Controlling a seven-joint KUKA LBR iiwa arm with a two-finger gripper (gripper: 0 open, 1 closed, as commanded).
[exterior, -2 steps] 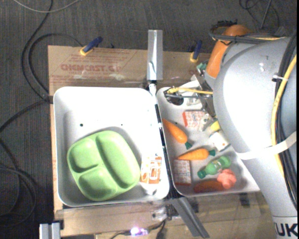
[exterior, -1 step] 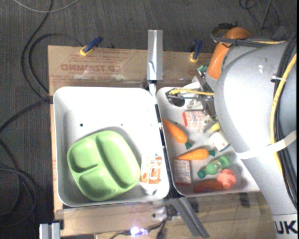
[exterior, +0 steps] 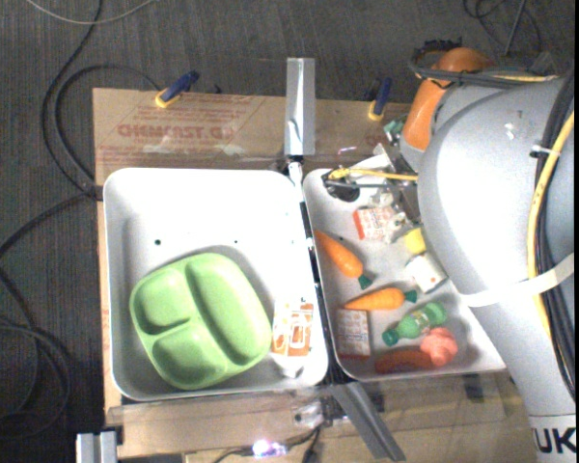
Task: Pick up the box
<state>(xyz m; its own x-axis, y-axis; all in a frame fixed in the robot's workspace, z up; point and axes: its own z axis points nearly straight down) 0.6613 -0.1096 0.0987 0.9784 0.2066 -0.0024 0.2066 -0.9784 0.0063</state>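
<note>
Two bins on my bench: nearest, the box leans in the left bin's near right corner beside a green tray. Farther right, I cannot tell the jaws' state.

1. The big grey arm covers the right bin's whole right side.
2. Gripper's somewhere near that bin's top edge, can't make out its fingers.
3. Print on the small box is too tiny to read.
</note>
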